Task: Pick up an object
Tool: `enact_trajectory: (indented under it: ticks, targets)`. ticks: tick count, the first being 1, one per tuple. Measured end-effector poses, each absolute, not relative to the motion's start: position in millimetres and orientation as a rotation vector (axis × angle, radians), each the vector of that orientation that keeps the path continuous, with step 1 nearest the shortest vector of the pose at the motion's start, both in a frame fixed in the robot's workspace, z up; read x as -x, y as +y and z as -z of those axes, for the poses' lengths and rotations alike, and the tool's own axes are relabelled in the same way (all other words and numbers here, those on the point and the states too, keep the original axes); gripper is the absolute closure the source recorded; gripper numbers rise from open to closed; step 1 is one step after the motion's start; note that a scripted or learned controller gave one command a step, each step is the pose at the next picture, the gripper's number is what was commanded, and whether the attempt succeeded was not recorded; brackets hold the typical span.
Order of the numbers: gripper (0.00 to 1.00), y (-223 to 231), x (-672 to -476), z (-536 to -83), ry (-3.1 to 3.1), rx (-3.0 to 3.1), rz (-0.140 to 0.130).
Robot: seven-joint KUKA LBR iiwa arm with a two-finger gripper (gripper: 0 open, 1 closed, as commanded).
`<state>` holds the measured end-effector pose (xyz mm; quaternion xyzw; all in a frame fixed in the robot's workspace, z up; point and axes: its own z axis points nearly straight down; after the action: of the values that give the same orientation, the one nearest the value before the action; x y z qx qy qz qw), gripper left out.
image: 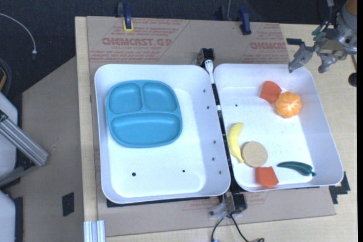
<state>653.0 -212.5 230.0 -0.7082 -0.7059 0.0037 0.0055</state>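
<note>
Near edge of the right bin: red block, green pepper, tan disc, banana. Farther back, orange touching a red wedge — likeliest target. Beyond the far rim, gripper poised with fingers spread, nothing between them. Best lowered squarely over the orange — clear of the wedge.

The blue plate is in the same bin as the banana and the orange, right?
Not quite. The camera view shows the blue plate alone in the left bin. The banana and the orange lie in the right bin, so the plate is in the other bin from them.
</note>
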Motion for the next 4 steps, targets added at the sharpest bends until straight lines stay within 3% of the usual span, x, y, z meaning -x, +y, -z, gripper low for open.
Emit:
enact_trajectory:
  ticks: [1, 3, 4]
  targets:
    - [0.00, -212, -655.9, -239, -2.223, 2.222, 0.000]
    - [0.00, -211, -649.6, -129, -2.217, 2.218, -0.005]
    - [0.00, -210, -652.5, -89, -2.221, 2.218, 0.008]
